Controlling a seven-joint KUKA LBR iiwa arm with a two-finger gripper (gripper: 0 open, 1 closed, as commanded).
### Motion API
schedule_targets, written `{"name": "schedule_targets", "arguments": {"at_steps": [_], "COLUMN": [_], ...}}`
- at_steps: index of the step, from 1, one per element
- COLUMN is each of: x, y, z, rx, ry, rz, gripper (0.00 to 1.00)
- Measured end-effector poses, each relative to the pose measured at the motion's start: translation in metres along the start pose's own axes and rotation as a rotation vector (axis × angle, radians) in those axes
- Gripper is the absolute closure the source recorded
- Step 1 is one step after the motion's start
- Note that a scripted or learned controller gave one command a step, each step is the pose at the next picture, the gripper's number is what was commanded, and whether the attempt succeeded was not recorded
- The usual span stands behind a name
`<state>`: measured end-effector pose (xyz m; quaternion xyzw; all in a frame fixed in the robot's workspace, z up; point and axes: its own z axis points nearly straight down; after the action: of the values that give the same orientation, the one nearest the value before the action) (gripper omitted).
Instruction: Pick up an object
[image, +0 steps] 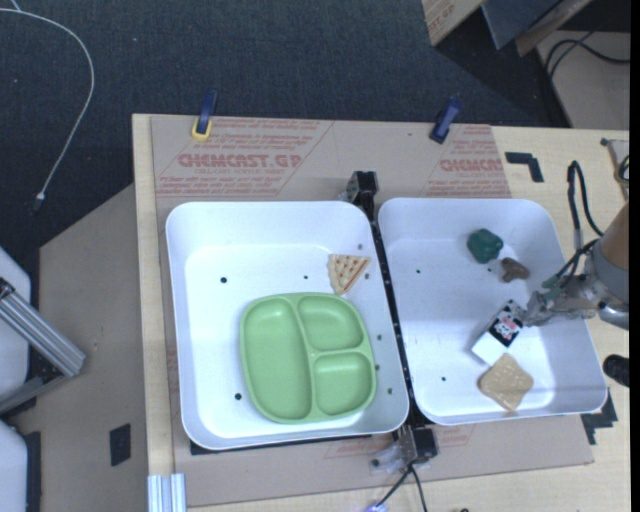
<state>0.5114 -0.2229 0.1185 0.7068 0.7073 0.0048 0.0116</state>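
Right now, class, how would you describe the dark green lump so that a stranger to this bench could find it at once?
Start at the right bin, the one without the green divided plate. Look to its far corner by the arm's side: the dark green lump sits there, just beyond a small brown piece. It is the one green, rounded thing in that bin; its neighbours are brown, tan or white and black.

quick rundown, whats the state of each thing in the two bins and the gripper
green divided plate: flat, right way up, left bin
waffle piece: lying loose in the left bin, just beyond the plate
green lump: resting in the right bin, far side
brown piece: lying beside the green lump
black and white card: lying at the gripper's tip
tan cracker: lying flat, near side
gripper: low over the card, grip unclear
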Motion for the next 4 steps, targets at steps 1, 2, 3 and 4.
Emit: {"name": "schedule_targets", "arguments": {"at_steps": [1,2,3,4], "x": [0.000,-0.001,0.002,0.002], "y": [-0.003,0.000,0.011,0.013], "z": [-0.062,-0.110,-0.167,-0.176], "rx": [0.017,0.016,0.015,0.019], "ry": [0.006,0.006,0.005,0.007], "rz": [0.000,-0.001,-0.002,-0.001], "gripper": [1.00,1.00,1.00,1.00]}}
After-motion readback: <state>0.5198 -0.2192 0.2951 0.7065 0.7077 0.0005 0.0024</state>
